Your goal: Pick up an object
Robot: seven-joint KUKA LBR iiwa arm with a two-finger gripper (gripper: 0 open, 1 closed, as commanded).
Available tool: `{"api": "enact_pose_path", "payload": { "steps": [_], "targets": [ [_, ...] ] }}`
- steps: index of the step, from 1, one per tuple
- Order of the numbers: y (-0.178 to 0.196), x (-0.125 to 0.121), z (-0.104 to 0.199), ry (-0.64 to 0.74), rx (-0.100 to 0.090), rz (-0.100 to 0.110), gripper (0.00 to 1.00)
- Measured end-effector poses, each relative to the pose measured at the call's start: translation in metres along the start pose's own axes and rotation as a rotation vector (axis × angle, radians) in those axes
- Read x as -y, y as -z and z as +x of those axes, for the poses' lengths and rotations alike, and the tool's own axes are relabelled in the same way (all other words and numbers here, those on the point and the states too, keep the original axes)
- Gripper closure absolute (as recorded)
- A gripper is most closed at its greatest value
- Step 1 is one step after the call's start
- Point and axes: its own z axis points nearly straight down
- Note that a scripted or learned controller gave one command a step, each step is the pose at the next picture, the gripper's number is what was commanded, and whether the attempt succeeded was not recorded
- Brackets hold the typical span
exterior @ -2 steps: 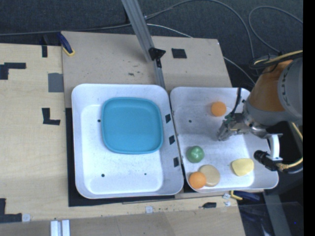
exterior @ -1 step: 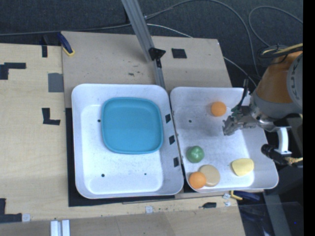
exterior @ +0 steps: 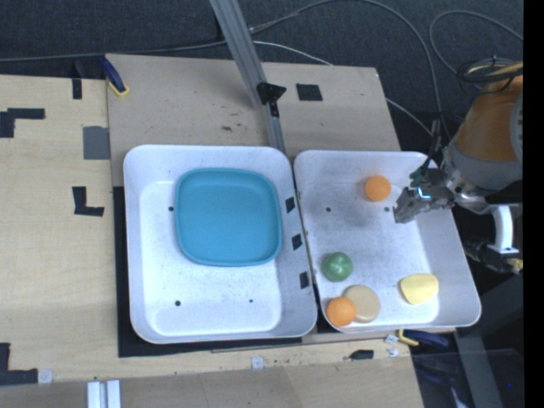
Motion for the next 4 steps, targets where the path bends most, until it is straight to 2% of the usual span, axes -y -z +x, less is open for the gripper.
{"api": "enact_pose_path", "payload": {
  "steps": [1,2,4],
  "targets": [
    [0.041,-0.001,0.000,0.000,0.000,0.000,1.00],
    [0.031,-0.006,0.053,0.004,-0.002,0.003,1.00],
    [0.050,-0.008,0.157,0.004,-0.002,0.003,1.00]
  ]
}}
